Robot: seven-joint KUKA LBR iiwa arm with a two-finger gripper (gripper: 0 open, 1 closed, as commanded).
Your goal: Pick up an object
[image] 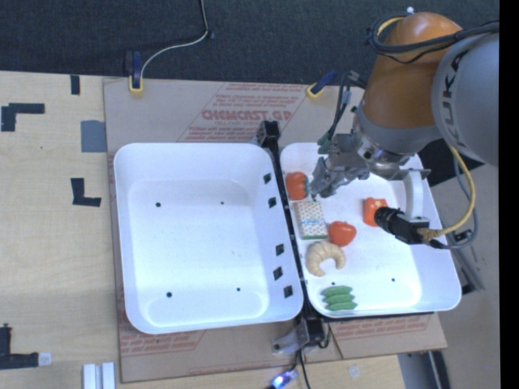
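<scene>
Pincer: my pincer is hanging low over the upper left part of the right bin; I cannot tell how it is set, clenched or released.
Nearest things: the orange-red round piece is lying just left of my pincer, against the bin's left wall; the speckled pale block is lying just below my pincer.
Other things: a red tomato-like piece is sitting right of the block, touching or nearly so; a croissant is lying below them; a green pod piece is resting near the bin's bottom rim; an orange piece is lying to the right, beside the black fitting on my arm.
Edges: the divider between the bins is running close along the left of the cluster.
Open room: the right bin's lower right floor is lying bare; the left bin is lying well apart on the bench.
</scene>
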